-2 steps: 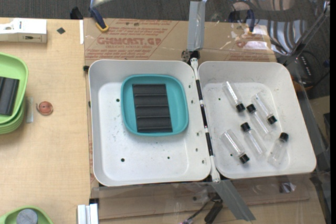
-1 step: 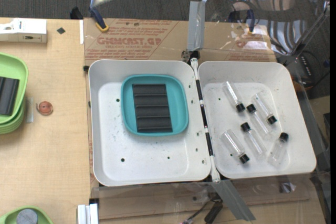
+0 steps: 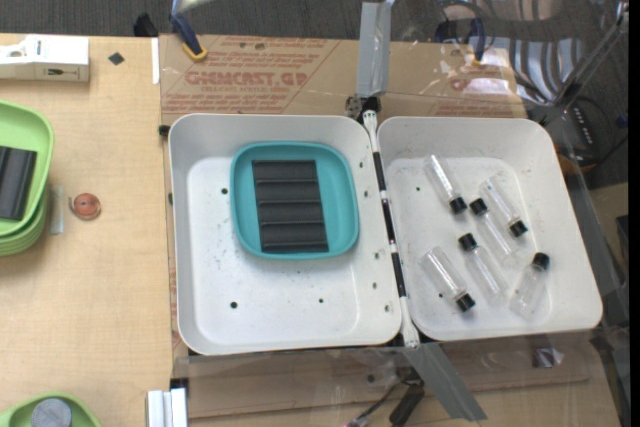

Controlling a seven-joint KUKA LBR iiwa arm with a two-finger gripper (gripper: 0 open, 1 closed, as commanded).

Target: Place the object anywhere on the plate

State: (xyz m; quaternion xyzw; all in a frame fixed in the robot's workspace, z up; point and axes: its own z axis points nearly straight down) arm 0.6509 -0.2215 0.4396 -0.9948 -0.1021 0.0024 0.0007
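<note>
We are reading this as the pre-pick step: the clear plastic vials with black caps (image 3: 447, 185) are lying scattered in the right white bin (image 3: 560, 165), the teal square plate (image 3: 345, 205) is sitting in the left white bin (image 3: 200, 295), and, since we cannot tell the claw's state, the next move is calling for a descent onto one vial.

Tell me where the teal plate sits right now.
In the camera view, the teal square plate with a dark ribbed insert lies in the left white bin, toward its upper middle, across the divider from the clear vials.

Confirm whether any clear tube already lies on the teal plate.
No: the clear plastic tubes all lie in the right white bin, off the teal square plate.
</note>
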